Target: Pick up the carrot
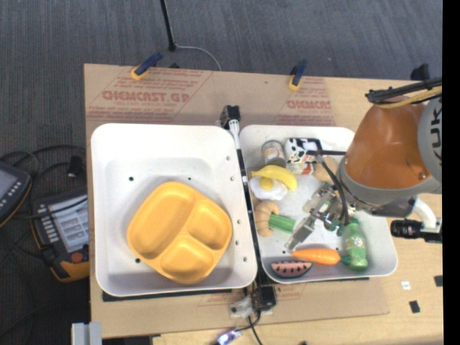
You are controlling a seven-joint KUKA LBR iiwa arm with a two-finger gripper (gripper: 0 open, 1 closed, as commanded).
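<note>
The bench (144, 95) is topped with brown printed board; two shallow white bins rest directly on it, side by side and touching; the right bin (384, 261) lies beneath the gripper (310, 225); the left bin (108, 192) sits well left of the gripper.

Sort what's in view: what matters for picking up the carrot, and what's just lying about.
For the job:
carrot
hand
right bin

Lying about:
yellow divided plate
banana
fried egg
green bottle
watermelon slice
croissant
</note>
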